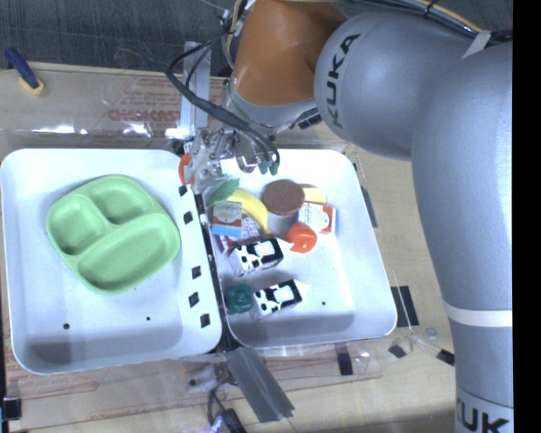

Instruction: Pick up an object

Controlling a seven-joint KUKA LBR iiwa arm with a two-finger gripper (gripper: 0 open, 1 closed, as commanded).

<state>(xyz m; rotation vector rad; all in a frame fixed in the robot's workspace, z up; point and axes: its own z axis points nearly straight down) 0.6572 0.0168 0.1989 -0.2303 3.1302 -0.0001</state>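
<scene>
While the grey arm [433, 106] reaches in from the right, its orange band [275, 48] sits over the back edge of the right bin [361, 242], and the jaws [239, 156] hang at that bin's back-left corner, just above the pile of objects. Cannot tell whether the jaws are spread or pressed together (wrist hardware and cables clutter that spot), and nothing is visibly pinched between them.

Right bin contents, bunched on its left half: a yellow banana [251, 204] just below the jaws, a green piece [222, 190] touching its left end, a brown round-topped can [283, 197] right of the banana, a small carton with red and white print [317, 215] beside the can, a red-orange ball-like item [301, 236] in front of the can. A small packet with blue edge [227, 219] lies by the bin's left wall. Nearer the front: two black-and-white blocky items, one [257, 255] mid-bin, the other [279, 296] closer to the front edge, with a teal round thing [238, 298] touching the latter's left side.

Left bin [27, 314] holds a light green divided plate [113, 233], three compartments, lying flat, a bit left of centre.

Both bins sit side by side, touching, on the tabletop [90, 97]; a blue-and-yellow clip-like item [22, 70] lies at the far left corner.
</scene>
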